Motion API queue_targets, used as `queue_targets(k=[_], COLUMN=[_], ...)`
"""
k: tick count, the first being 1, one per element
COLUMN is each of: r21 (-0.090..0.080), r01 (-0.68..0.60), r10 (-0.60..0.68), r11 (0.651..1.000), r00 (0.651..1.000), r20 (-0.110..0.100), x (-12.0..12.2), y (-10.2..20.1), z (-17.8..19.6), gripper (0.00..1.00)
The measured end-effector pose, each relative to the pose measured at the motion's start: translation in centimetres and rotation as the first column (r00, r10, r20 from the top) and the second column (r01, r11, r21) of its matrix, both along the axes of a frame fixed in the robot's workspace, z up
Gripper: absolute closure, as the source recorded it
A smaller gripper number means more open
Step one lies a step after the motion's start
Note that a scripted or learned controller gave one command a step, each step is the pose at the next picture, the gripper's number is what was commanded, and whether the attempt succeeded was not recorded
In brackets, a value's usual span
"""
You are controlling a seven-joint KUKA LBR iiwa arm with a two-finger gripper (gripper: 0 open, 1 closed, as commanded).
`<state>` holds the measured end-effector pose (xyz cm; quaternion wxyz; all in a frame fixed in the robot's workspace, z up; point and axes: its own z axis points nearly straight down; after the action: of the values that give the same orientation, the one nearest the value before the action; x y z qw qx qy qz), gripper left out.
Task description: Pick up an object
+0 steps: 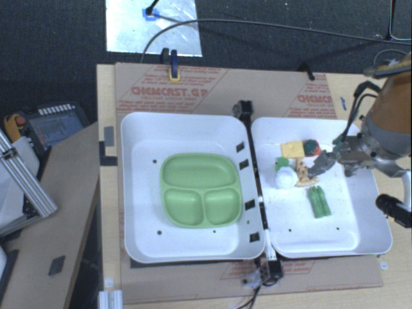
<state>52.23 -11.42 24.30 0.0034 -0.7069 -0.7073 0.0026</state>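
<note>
Arm [389,118] reaches in from the right, high above the right bin [360,237]. Gripper [320,166] low over the object cluster; whether it is wide or narrow cannot be told. Just beside it: yellow block [291,149], white ball [284,179], green stick [319,202]. Left bin [138,140]: green divided tray [199,189].

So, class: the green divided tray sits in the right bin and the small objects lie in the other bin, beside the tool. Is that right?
Not quite. The camera view shows the green tray in the left bin, not the right. The small objects do lie in the other bin, beside the tool.
</note>
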Motion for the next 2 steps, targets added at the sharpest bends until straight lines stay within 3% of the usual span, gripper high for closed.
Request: queue_targets(k=[1, 2], r21=[-0.001, 0.000], r01=[-0.002, 0.000], r10=[0.002, 0.000], r11=[1.000, 1.000], r00=[1.000, 1.000], r20=[0.010, 0.006], x=[0.2, -0.8], y=[0.0, 0.2], z=[0.5, -4.9], gripper=[0.00, 0.00])
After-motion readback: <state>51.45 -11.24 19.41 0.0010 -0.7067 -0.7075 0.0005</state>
